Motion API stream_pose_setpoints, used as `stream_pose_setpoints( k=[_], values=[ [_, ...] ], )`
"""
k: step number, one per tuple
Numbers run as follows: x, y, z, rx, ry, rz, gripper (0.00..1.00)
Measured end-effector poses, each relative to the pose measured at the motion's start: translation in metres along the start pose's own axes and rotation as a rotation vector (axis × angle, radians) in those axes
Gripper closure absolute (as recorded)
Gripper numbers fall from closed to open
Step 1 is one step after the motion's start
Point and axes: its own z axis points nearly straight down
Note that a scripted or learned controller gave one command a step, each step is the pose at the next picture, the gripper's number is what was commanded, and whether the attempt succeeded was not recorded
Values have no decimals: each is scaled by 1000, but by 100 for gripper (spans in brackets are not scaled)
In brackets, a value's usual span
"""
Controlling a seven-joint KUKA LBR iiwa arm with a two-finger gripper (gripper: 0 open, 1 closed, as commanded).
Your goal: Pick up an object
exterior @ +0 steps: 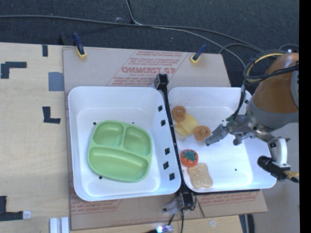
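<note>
Arm: a grey arm with an orange band (276,84) is seen reaching in from the right, above the right bin.
Gripper: the gripper (214,137) is placed low over the middle of the right bin (233,98), pointing left; whether it is released or clenched cannot be told, and nothing is seen grasped by it.
Right bin contents: five small objects are gathered along the left side of this bin, beside the divider.
Orange ring, upper: an orange ring-shaped piece (179,113) is found nearest the far left corner.
Yellow piece: a pale yellow block (186,126) is laid just below that ring, touching it.
Orange ring, lower: a second orange ring-shaped piece (202,132) is set at the yellow block's right edge, just beside the gripper tip.
Red object: a round red item with a green top (189,157) is placed lower down, apart from the gripper.
Tan piece: a flat tan, toast-like piece (200,175) is laid nearest the front wall, just below the red item.
Left bin: the left bin (77,130) is occupied by a green divided plate (119,151) with three compartments.
Counter: both bins are carried on a cardboard sheet (146,67) on the wooden counter (24,144), the sheet held by two clamps (79,47) at its far edge.
</note>
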Motion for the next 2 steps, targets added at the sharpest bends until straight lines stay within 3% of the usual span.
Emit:
stream_pose_setpoints(
  k=[1,2],
  values=[
    [0,3,-7,-13,-2,-4,0],
    [4,4,57,-8,-1,-4,0]
  ],
)
